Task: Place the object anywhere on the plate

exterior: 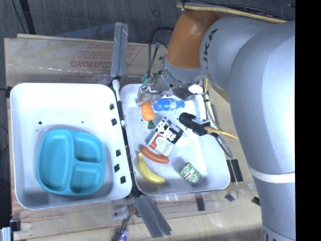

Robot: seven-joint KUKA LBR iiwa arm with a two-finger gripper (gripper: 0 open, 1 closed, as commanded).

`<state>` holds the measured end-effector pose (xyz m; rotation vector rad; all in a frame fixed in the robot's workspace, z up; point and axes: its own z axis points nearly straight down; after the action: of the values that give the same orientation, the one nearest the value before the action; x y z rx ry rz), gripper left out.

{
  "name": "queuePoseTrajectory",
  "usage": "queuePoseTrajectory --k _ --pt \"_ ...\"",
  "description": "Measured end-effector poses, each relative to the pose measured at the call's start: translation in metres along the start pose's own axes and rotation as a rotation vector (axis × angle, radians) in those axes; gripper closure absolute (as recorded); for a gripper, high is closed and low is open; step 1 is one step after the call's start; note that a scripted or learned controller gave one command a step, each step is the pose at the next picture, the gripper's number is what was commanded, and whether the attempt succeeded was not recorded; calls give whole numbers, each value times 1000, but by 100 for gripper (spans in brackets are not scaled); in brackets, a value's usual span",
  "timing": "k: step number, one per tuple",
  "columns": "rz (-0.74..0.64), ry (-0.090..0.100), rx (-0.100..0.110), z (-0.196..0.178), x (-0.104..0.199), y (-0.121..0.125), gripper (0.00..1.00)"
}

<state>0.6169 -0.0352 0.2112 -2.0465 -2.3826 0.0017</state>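
Hovering over the right bin [220, 179], tool [146, 95] — grip state unclear — just above the carrot [147, 112]

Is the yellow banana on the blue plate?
No, the yellow banana lies in the right white bin, while the blue divided plate sits in the left bin.

2 white bins [20, 134], 1 blue plate [70, 162], 1 banana [148, 170], 1 carrot [147, 112].

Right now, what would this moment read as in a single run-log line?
hand low at far end of right bin, by carrot | blue plate in left bin bare | banana, sausage, carton, bottle in right bin
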Motion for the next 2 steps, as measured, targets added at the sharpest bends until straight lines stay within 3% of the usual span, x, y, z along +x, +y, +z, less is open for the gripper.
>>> queuePoseTrajectory --k 1,2 --pt "83 0 5 21 95 -35 100" --pt "-23 1 5 -1 165 -57 100"
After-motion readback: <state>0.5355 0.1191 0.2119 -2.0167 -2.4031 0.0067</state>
